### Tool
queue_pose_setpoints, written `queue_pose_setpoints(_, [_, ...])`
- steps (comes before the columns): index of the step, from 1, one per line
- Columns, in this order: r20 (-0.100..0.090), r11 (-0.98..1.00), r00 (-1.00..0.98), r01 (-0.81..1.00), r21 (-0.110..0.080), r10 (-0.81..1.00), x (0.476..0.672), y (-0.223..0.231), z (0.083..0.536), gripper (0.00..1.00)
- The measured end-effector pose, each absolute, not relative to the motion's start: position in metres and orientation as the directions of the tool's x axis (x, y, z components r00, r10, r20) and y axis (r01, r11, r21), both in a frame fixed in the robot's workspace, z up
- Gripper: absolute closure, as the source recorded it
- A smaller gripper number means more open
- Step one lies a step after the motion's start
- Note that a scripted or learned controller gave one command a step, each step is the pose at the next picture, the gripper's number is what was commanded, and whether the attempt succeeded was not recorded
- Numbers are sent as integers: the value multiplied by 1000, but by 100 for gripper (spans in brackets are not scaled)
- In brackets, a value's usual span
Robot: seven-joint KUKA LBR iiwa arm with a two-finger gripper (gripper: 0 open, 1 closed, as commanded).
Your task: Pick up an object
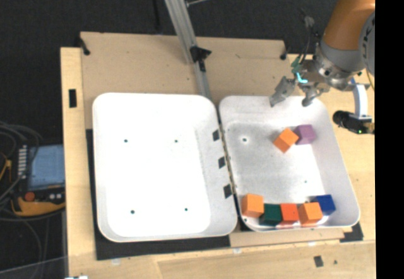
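My gripper hangs over the back edge of the right bin, its two fingers spread apart with nothing between them. An orange cube and a purple cube lie side by side in the bin just in front of the gripper. Along the bin's front wall sits a row of cubes: orange, dark green, orange-red, orange and blue.
The left bin stands beside the right one. A slanted metal pole rises from between the bins toward the back. The arm's orange band is at the upper right. A blue device with cables lies off the bench's left.
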State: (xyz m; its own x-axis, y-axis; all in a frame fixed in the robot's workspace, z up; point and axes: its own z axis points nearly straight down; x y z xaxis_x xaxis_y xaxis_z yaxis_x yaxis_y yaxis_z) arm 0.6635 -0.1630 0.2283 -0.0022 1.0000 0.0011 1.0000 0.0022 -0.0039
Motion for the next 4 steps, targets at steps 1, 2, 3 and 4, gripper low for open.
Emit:
queue_pose_setpoints(1, [-4, 4, -4, 1000, 0, 1000, 664, -164, 232, 0])
queue_pose_setpoints(2, [-2, 7, -7, 1000, -5, 1000, 670, -161, 173, 0])
queue_pose_setpoints(3, [-2, 3, -3, 1000, -5, 1000, 662, -159, 115, 0])
queue_pose_setpoints(4, [-4, 2, -2, 1000, -1, 1000, 662, -160, 97, 0])
